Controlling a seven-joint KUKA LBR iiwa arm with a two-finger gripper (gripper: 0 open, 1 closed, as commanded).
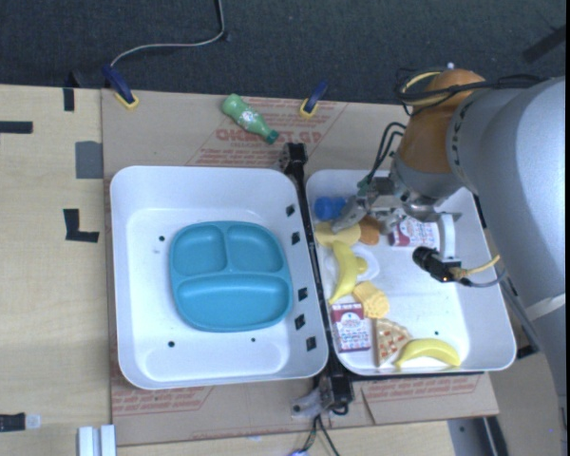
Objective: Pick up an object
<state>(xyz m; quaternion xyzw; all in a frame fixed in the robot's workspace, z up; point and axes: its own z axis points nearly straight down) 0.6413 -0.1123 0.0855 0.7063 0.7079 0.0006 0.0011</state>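
gripper low in right bin | fingers: can't tell | centre on one toy, dodge banana

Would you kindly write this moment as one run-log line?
gripper: low in right bin, over toys near blue item | blue tray: left bin | green bottle: outside bins

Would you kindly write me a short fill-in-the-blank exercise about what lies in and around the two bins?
1. The blue divided plate lies in the ____ bin of the camera view.
2. The green bottle lies on the bench, ____ both bins.
3. The gripper hangs over the ____ bin.
4. The banana in the right bin is ____ in colour.

Missing words: left; outside; right; yellow
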